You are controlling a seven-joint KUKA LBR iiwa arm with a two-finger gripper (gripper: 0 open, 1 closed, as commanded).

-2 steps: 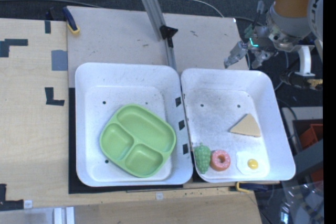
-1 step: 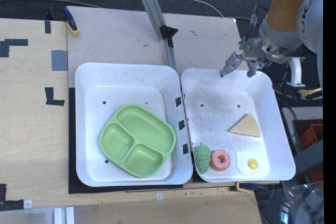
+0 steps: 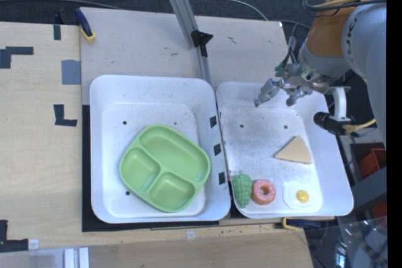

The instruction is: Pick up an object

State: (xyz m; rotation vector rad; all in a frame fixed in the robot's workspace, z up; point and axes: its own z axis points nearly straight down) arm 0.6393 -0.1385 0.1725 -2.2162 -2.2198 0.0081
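Two bins side by side on the bench (image 3: 144,41). Left bin (image 3: 103,94): a divided plate (image 3: 164,167) toward its 5 o'clock corner. Right bin (image 3: 242,100): wedge (image 3: 294,151) at about 3 o'clock of centre; along the 6 o'clock edge, left to right, a knobbly fruit (image 3: 242,189), a ring doughnut (image 3: 263,191) touching it, and a fried egg (image 3: 300,196) just beside. Gripper (image 3: 277,94) above the right bin's 12 o'clock edge.

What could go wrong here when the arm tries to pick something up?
The strawberry, donut and egg sit crowded against the right bin's near wall, so the pincer may hit the wall or nudge a neighbour. The cheese wedge lies flat and could slip out.
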